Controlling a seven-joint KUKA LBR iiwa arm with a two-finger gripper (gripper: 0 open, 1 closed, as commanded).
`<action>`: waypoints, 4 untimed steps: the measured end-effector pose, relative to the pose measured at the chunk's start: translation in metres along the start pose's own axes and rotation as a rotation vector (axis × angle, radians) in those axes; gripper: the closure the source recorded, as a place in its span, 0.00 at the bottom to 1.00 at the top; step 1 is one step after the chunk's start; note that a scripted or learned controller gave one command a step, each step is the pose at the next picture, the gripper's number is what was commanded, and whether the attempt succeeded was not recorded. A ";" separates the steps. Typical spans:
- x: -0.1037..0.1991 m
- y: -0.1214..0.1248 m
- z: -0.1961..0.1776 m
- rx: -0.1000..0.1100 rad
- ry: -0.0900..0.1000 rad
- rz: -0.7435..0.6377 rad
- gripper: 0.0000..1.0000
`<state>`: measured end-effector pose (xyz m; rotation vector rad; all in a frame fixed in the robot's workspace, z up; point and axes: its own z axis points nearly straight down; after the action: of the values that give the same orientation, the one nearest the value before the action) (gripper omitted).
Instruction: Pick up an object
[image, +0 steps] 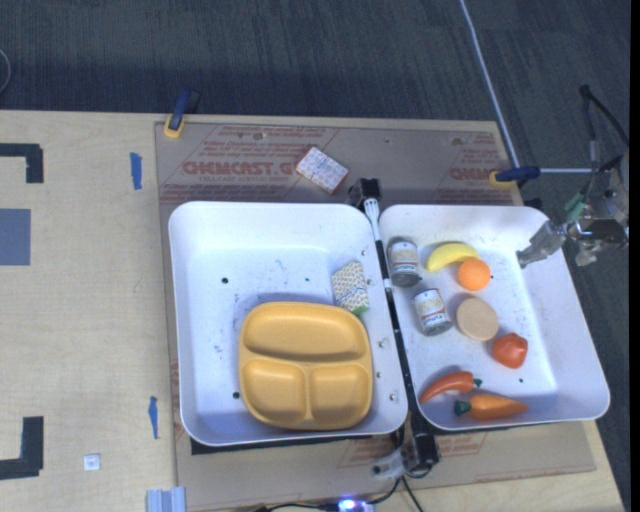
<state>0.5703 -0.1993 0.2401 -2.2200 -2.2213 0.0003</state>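
The right bin (570, 330) holds two small cans (404, 261) (432, 309), a banana (450, 255), an orange (474, 274), a tan round disc (477, 319), a red tomato-like piece (510, 350), a red chili pepper (447, 385) and a carrot (488, 406). In the left bin (200, 300) lie a yellow divided plate (305, 363) and a small patterned packet (350, 285). My gripper (560, 240) hangs over the right bin's upper right corner, apart from every object; the orange is the nearest one, to its left.
A patterned card (321, 169) lies on the cardboard sheet (240, 165) behind the bins. Blue clamps (180, 110) (515, 175) grip the sheet's back edge. A thin metal rod (490, 85) slants down to the right clamp.
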 end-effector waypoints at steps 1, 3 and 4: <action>0.036 0.035 0.122 0.001 0.001 0.000 0.00; 0.036 0.036 0.110 -0.002 -0.001 -0.001 0.00; 0.081 0.007 0.154 -0.002 -0.001 0.000 0.00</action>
<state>0.5772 -0.1180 0.0858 -2.2215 -2.2224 -0.0015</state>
